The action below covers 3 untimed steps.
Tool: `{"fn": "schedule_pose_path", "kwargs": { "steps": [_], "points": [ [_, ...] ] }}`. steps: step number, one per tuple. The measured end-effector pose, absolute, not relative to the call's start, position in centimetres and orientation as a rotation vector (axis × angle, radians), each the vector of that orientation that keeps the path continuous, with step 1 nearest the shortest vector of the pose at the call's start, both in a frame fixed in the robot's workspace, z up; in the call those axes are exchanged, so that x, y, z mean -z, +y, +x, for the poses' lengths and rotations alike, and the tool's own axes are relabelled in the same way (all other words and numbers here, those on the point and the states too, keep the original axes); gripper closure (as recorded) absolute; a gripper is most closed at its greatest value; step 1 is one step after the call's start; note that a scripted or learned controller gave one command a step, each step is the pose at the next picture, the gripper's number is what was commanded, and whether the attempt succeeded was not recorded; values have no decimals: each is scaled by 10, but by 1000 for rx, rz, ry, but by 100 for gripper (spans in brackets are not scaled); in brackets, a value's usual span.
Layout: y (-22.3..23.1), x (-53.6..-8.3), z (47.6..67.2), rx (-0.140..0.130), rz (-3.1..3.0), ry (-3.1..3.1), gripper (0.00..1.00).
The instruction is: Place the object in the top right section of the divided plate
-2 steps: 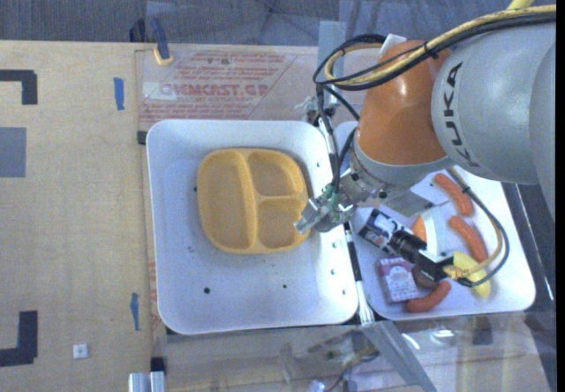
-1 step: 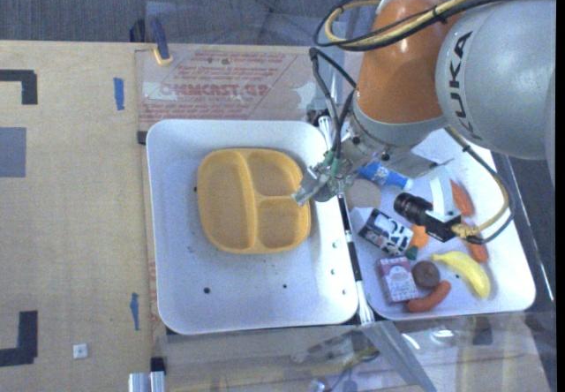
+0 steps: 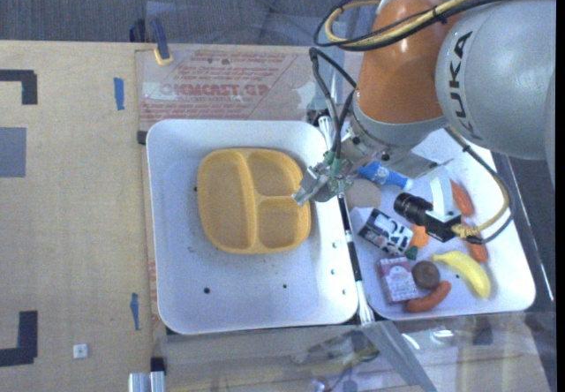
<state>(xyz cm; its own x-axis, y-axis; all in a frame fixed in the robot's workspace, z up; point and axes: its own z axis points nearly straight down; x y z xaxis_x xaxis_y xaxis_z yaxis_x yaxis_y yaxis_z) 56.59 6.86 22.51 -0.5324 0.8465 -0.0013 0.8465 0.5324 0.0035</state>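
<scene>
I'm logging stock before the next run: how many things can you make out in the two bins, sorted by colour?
Yellow: 2, plate and banana
Orange: 2, carrot and smaller piece
Red: 2, sausage and packet
Brown: 1, ball
Blue: 1, tube
Black and white: 1, box
Total: 9

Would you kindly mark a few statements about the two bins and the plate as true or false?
1. The yellow divided plate lies in the left bin. True.
2. The banana lies on the plate. False: it lies in the right bin.
3. The gripper is at the plate's right edge. True.
4. The red sausage lies in the left bin. False: it lies in the right bin, near the banana.
</scene>
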Motion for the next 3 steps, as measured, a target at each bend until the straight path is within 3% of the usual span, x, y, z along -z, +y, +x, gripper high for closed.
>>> {"fn": "schedule_pose_path", "kwargs": {
  "steps": [1,2,3],
  "points": [
    [69,-235,567,-9,1515,2745,100],
    [54,-223,547,-1,1140,2928,100],
    [80,-229,541,-3,1019,2968,100]
  ]
}}
